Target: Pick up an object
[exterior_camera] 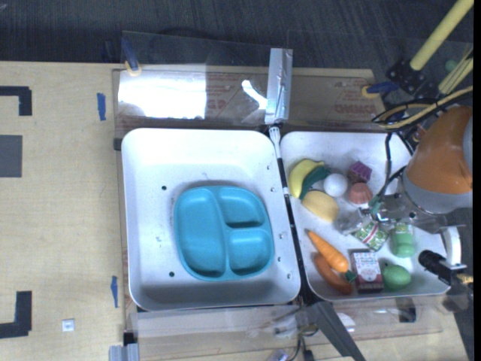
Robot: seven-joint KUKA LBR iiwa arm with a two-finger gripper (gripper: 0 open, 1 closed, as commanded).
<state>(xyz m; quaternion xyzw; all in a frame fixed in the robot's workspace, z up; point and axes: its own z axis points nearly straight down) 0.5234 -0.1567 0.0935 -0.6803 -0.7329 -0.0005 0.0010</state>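
Observation:
The right bin (301, 145) holds several toy foods: a yellow banana (301, 173), a yellow lemon (319, 204), a white egg (335, 184), a purple block (359, 171), a reddish ball (360, 192), two orange carrots (328, 250), a small red-and-white box (365, 268) and green pieces (397, 277). My gripper (370, 221) is low in the middle of this bin, just below the reddish ball and over a green-and-white packet (372, 235). The grey wrist with its orange band (443, 160) reaches in from the right and hides part of the bin.
The left bin (143, 156) holds a blue divided plate (223, 230). A clear plastic wall (195, 89) stands behind the bins, with a metal post (279, 85) between them. Cables and a yellow rod (443, 25) lie at the upper right.

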